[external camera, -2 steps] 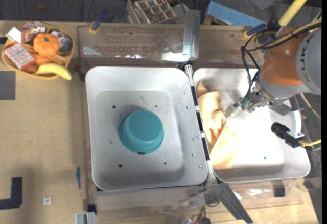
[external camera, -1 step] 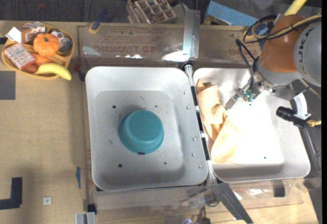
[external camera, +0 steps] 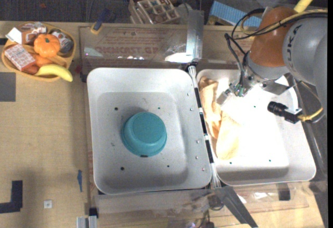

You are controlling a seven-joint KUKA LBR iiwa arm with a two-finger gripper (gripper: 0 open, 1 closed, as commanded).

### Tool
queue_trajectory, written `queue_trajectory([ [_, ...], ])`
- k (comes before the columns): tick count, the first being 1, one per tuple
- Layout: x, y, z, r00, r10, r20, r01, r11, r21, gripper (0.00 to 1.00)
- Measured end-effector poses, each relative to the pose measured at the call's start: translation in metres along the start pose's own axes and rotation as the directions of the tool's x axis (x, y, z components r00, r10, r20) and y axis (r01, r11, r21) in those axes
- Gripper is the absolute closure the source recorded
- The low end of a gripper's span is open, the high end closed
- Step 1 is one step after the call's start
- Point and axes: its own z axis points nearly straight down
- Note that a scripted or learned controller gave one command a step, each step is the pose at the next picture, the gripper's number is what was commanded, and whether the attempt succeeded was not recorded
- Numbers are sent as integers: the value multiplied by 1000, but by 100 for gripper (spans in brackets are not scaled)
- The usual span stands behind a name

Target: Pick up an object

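- Camera view: two shallow white bins sat side by side on the bench, the left bin (external camera: 101, 117) and the right bin (external camera: 276, 162), touching along their inner rims.
- A teal bowl (external camera: 145, 134) rested upside down on the floor of the left bin, slightly toward its near edge and apart from all four walls.
- A pale yellow cloth (external camera: 222, 130) lay crumpled along the left wall of the right bin, running from near the far left corner down toward the middle of that side.
- The arm (external camera: 299, 50), grey with an orange band, came in over the far right corner of the right bin.
- The gripper (external camera: 234, 90) hung low in the far left part of the right bin, right at the upper end of the cloth.
- How far the gripper was open could not be told; it was too small and washed out against the bright bin, and nothing was seen held in it.
- A black cylindrical part (external camera: 278, 109) with a yellow cable stuck out from the arm over the right side of the right bin.
- A shallow dish (external camera: 13, 60) sat at the far left corner of the bench, holding a small pumpkin (external camera: 46, 45), a banana (external camera: 55, 72) and some small boxes.
- A strip of clear plastic wrap (external camera: 179, 50) lay along the far edge of the bench behind the left bin.
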Motion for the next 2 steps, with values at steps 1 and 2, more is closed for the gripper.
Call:
queue_trajectory([
  [1, -4, 9, 1, 998, 60, -11, -60, 998, 16, 0],
  [2, -3, 10, 1, 995, 96, -10, -96, 995, 15, 0],
])
